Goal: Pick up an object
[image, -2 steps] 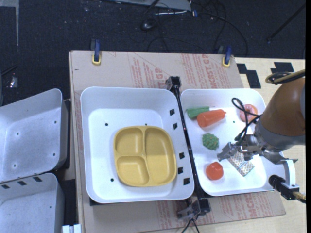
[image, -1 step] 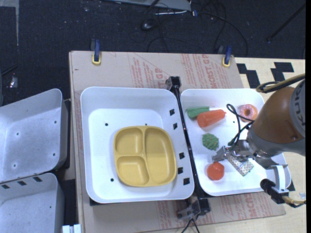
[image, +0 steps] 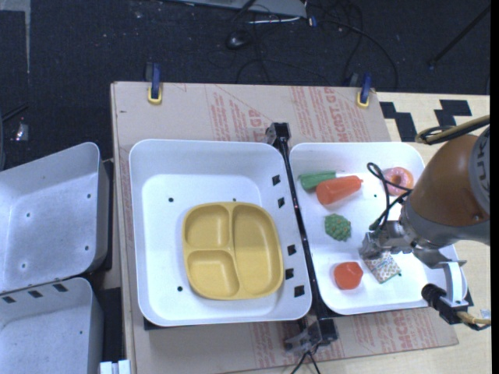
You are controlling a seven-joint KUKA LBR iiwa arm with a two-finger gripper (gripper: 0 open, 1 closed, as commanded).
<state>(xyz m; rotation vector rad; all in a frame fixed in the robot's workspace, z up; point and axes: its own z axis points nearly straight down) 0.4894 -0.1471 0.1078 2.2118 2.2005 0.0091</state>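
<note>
Where the grey arm reaches into the right white bin (image: 405, 153), its claw (image: 376, 249) sits low over a small patterned cube (image: 383, 269), between a green broccoli piece (image: 337, 227) and a red tomato-like toy (image: 348, 275); its grip state cannot be told.

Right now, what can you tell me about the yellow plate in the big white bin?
The yellow plate looks like smooth plastic, a rounded rectangle split by low ridges into three compartments: two at the far side, one wider at the near side. It lies flat and right way up on the floor of the left bin, a little toward the near right. Nothing sits in it, and it touches only the bin floor.
</note>
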